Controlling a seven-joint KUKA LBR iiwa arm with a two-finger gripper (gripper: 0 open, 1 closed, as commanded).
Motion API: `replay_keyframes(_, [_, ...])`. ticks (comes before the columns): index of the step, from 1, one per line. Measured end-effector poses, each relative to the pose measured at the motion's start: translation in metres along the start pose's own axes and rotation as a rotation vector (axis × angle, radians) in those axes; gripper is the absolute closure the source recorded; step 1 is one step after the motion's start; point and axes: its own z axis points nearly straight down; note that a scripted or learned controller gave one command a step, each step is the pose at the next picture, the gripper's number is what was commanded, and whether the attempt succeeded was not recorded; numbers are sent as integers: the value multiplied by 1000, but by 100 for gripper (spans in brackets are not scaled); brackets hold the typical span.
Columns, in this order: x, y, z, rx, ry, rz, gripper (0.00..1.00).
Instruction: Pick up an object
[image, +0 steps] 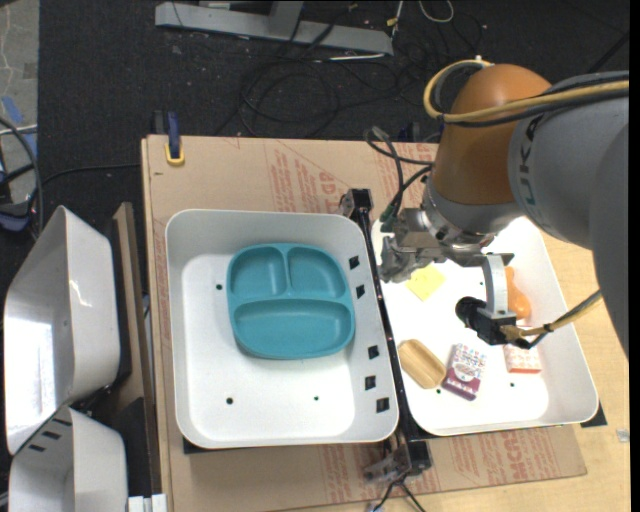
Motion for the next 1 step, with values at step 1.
replay_keyframes(1, [61, -13, 5, 1, 0, -1, 100])
